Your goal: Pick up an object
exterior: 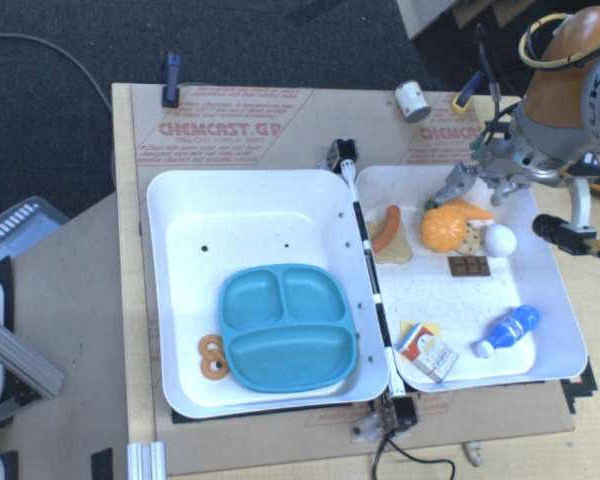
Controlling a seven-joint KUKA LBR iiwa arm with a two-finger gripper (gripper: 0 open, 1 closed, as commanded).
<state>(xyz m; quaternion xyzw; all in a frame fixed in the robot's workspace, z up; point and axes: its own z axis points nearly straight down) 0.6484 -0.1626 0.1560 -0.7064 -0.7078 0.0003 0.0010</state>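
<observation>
The hand (pixel 477 180) hangs over the far end of the right bin (pixel 555 308), just above the orange fruit (pixel 442 230). Its fingers look spread apart, and nothing sits between them. A white egg (pixel 500 239) and a brown chocolate bar (pixel 469 265) lie right beside the orange fruit. A hot dog (pixel 385 229) lies on its other side. A blue bottle (pixel 507 329) and a small box (pixel 427 350) lie nearer the front of that bin.

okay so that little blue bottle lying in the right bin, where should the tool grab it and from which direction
Grip the blue bottle across the middle of its body, coming straight down from above. It lies on its side, slanted, white cap toward the carton, so the fingers should close across its width, at right angles to its long axis. Bare bin floor shows on both long sides, which probably leaves room for the fingers.
</observation>
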